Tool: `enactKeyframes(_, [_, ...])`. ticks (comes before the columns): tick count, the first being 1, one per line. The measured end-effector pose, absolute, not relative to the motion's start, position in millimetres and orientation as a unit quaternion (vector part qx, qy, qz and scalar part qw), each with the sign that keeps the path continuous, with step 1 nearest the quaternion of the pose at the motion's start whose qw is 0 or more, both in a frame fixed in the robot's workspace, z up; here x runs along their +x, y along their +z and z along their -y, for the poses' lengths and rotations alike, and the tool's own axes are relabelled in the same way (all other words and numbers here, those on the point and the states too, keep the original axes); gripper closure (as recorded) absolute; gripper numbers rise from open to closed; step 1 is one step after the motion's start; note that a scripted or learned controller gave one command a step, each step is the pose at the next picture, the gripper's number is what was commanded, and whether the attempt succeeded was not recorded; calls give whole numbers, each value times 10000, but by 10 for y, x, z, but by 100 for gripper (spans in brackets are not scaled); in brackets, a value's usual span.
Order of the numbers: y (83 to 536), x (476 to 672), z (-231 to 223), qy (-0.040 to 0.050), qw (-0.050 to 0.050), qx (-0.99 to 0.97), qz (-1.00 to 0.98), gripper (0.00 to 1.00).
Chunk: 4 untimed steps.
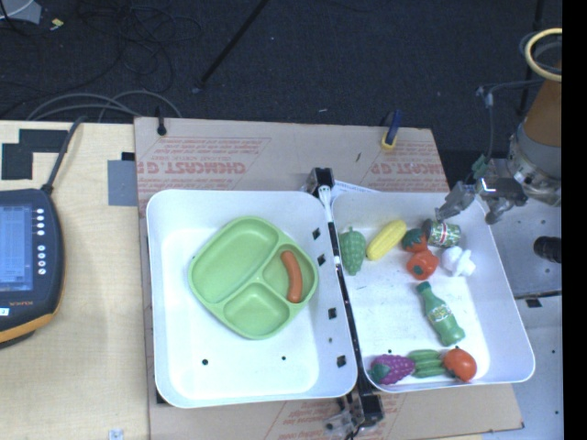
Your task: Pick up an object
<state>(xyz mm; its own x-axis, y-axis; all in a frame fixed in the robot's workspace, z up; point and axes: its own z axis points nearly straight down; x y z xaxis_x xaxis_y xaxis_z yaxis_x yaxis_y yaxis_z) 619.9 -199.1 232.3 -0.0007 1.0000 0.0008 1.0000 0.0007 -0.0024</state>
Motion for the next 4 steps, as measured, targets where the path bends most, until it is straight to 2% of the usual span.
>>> enactKeyframes(1, [2425, 6202, 1993, 4, 13, -7063, 7079, 100])
enactKeyframes(2, [1192, 5523, 2020, 40, 81, -7074, 7068, 100])
enactKeyframes(3, [877, 5812, 1433, 3, 15, -7062, 7080, 100])
enactKeyframes(4, [1927, 5575, 316, -42, 1, -7033, 7109, 100])
